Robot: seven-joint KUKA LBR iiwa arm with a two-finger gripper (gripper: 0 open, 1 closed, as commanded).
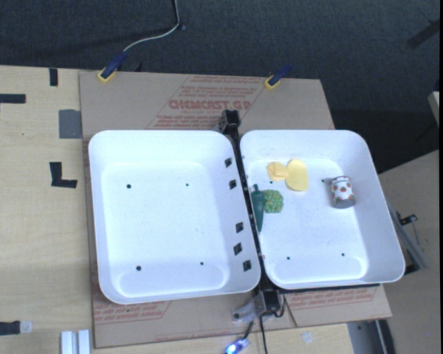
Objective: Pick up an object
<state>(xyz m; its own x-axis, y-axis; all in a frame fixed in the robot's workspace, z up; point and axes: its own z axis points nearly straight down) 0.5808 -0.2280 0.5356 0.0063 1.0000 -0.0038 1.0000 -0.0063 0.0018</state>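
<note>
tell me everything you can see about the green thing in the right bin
The green thing is a small, soft-looking lump, mottled olive green with a darker teal strip along its left side running down to a point. It lies flat on the floor of the right bin, close against the bin's left wall near the divide between the two bins. The yellow pieces sit just above and to its right, a slim gap apart. Its exact make is too small to tell.

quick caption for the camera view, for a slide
Two white bins side by side on a bench: the right bin holds a yellow item, a green item and a small grey-and-red object.
</note>
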